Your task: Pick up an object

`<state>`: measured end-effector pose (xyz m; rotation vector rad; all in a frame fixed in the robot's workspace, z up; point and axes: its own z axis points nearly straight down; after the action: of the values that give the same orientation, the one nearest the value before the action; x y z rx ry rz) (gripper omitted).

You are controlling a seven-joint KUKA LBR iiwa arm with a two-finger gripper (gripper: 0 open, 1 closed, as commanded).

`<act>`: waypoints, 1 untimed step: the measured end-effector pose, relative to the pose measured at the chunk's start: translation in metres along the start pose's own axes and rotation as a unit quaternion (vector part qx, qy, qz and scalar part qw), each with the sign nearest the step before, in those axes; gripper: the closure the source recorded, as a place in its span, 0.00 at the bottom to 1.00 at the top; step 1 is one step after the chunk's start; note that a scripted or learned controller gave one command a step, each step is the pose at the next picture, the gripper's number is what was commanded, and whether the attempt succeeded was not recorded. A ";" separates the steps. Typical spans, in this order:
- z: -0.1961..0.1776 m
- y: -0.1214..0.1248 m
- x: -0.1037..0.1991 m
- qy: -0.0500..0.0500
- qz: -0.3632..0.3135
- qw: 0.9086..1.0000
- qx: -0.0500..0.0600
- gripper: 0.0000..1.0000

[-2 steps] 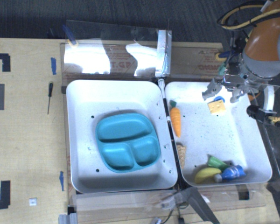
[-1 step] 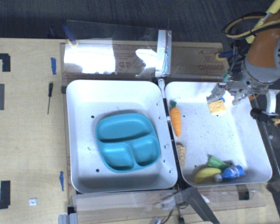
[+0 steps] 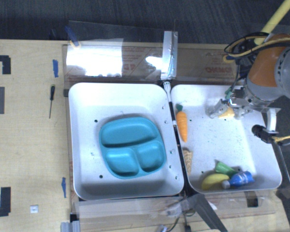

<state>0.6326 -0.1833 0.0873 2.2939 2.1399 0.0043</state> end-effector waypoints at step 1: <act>0.001 0.015 0.003 0.000 -0.052 0.999 0.000 0.00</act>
<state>0.6477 -0.1814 0.0861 2.1793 2.2567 0.0023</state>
